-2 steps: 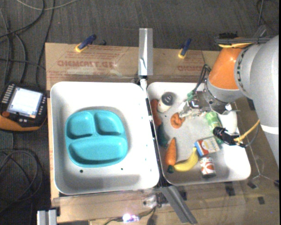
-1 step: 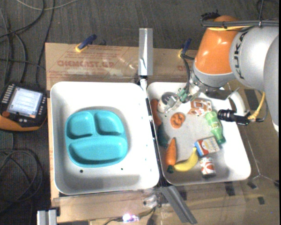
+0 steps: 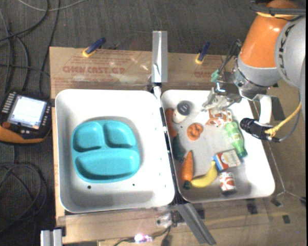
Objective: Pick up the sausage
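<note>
The sausage (image 3: 169, 123), a reddish-brown link, lies in the right bin (image 3: 267, 186) hard against its left wall, its long axis running roughly up and down the frame along that wall; which end is which is hard to make out from here. Just beside it sits one small white bottle with a grey cap (image 3: 181, 110). Further into the bin are one orange round piece (image 3: 195, 131), one carrot (image 3: 187, 167), one banana (image 3: 206, 176), one green bottle (image 3: 235, 138), one small carton (image 3: 227, 160) and one can (image 3: 227, 182). The gripper (image 3: 215, 100) hangs over the bin's upper part, well apart from the sausage; whether its claw is spread or closed cannot be told. In the left bin (image 3: 66, 188) rests one turquoise tray (image 3: 107, 150) with three compartments.
</note>
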`<state>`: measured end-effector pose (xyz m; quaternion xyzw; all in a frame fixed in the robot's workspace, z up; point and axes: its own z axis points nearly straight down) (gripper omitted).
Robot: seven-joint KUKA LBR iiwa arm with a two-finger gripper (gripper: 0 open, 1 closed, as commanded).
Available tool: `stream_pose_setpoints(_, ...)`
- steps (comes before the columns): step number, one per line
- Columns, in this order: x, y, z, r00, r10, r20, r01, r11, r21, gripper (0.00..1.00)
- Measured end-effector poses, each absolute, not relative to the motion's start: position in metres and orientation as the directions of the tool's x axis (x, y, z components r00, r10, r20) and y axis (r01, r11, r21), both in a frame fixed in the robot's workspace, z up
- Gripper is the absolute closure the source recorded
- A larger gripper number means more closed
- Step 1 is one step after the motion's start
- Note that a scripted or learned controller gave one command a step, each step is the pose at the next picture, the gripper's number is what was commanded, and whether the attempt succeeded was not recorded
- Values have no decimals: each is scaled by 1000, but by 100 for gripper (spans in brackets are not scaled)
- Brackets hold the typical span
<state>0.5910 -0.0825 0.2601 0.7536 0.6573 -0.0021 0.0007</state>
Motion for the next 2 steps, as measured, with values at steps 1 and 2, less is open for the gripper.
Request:
stream_pose_setpoints(1,618,-128,289,-428,904,-4,904,428,-1,100)
stream_pose_setpoints(2,618,-128,289,-428,904,-4,904,428,-1,0)
